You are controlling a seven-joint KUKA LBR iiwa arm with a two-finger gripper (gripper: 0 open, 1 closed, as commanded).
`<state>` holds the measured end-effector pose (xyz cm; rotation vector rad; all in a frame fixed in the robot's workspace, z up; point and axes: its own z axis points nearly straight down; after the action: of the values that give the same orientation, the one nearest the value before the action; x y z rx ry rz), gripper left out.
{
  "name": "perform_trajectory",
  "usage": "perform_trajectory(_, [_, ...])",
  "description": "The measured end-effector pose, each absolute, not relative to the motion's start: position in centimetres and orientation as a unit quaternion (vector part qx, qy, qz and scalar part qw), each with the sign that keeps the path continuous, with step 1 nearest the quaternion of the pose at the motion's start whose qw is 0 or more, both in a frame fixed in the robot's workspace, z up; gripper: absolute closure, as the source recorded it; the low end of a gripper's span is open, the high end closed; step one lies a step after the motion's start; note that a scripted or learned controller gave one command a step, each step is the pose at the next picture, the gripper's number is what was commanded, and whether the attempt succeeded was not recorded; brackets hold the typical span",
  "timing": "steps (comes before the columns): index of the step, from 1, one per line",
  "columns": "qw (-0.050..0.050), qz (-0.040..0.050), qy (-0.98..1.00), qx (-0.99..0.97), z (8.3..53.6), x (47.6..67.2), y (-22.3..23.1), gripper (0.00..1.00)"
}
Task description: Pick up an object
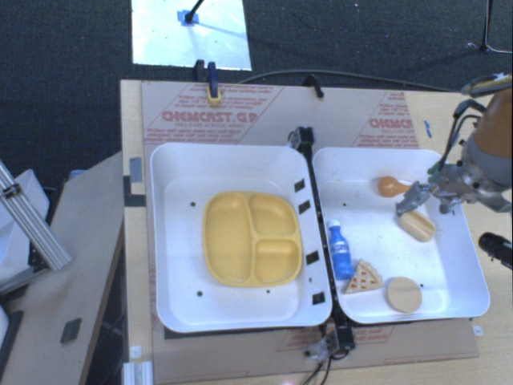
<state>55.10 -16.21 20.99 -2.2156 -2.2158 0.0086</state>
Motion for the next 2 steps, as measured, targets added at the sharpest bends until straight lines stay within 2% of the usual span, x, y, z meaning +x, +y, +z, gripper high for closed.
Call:
perform_trajectory(1, [-0.001,-0.0003,-0.708,-0.706,21.6,55.4,-16.2,0.00])
perform_trajectory(2, [0.000,0.0003,-0.708,-0.707,17.4,55.3,-16.5,0.00])
